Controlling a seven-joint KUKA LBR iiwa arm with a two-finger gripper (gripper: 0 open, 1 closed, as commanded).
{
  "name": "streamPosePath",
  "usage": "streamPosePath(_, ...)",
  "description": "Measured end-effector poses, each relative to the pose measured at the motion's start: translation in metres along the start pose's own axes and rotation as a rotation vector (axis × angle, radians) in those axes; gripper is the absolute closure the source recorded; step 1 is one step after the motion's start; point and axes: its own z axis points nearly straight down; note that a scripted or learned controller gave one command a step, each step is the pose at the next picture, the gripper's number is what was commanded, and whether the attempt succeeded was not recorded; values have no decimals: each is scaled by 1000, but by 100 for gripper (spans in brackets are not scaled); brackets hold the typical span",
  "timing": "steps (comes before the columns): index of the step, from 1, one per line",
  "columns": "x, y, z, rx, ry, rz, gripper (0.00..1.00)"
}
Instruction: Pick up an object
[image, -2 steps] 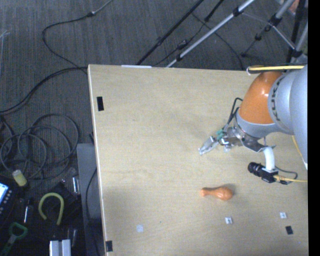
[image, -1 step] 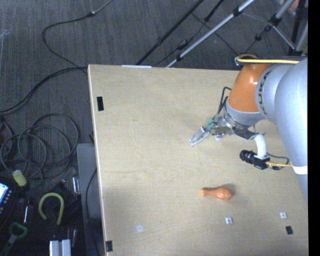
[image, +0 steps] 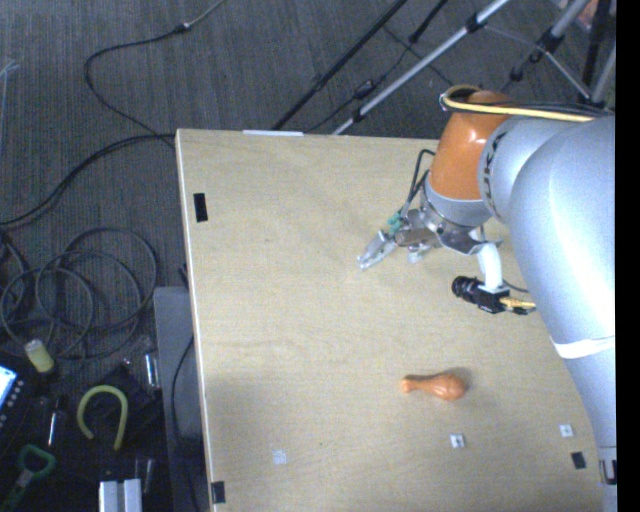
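Noted a single candidate for the pick: orange object (image: 435, 386), bulb-shaped with a thin neck, lying on its side on the tan bench top (image: 290, 320), neck pointing to the view's left. Lies in the lower right part of the board, touching nothing, with small white tags (image: 457, 440) near it toward the front edge. Judged free for an approach from above, since nothing crowds it; judged likely to roll if nudged off centre, given the rounded body.

Located gripper (image: 372, 256) near the middle of the board, well apart from the orange object and farther from the camera. Cannot tell whether apart or together: too small and pale against the wood. Saw nothing held in it.

Reaches in from the view's right, grey arm (image: 560, 230) bulking large at the edge, orange band (image: 465, 150) just above the wrist. Tilts the wrist so the tool points left and downward at a slant, not straight down. Carries a black fitting with a yellow tip (image: 485, 293) slung beside the wrist.

Judged pick not yet begun: needs a move toward the front of the board and a more upright tool before descent
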Motion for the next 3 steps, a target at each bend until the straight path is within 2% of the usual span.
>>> streamPosePath(1,-59,-5,-17,-2,-3,-233,0)
streamPosePath(2,-106,-14,-38,-2,-1,-4,0)
streamPosePath(3,-116,-16,-1,-2,-1,-353,0)
